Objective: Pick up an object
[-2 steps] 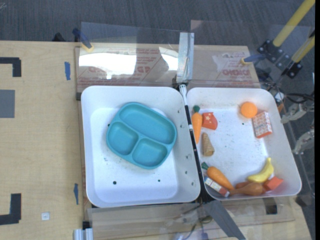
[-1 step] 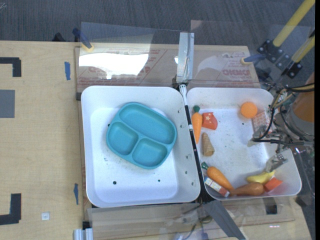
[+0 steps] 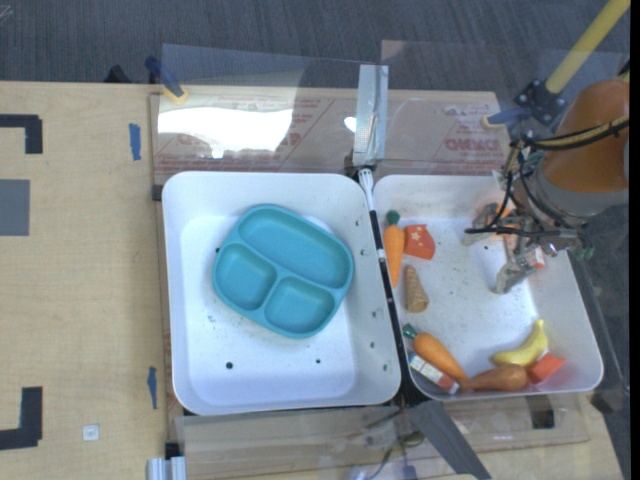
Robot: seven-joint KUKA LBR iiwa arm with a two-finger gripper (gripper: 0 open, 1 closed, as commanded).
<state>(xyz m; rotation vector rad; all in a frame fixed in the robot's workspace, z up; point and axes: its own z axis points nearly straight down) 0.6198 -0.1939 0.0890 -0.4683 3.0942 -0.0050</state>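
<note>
Objects sit in the right bin (image 3: 585, 313) by the table's right edge; our gripper (image 3: 510, 276) hangs over bare floor, fingers' state unclear. We'd shift toward the banana (image 3: 524, 346) & descend straight.

Plastic, wood and clear sheet over carpet

Both bins, the left bin (image 3: 190, 268) and the right bin (image 3: 585, 318), are seen as smooth white plastic, faintly speckled. A matt teal plastic tray (image 3: 283, 268) is shown at the left bin's centre. Glossy toy food is seen at 6 o'clock in the right bin: a banana (image 3: 525, 346) and a carrot (image 3: 438, 353). The bench (image 3: 80, 268) appears pale raw wood; glare is thrown by a clear panel (image 3: 260, 108) at 12 o'clock.
</note>
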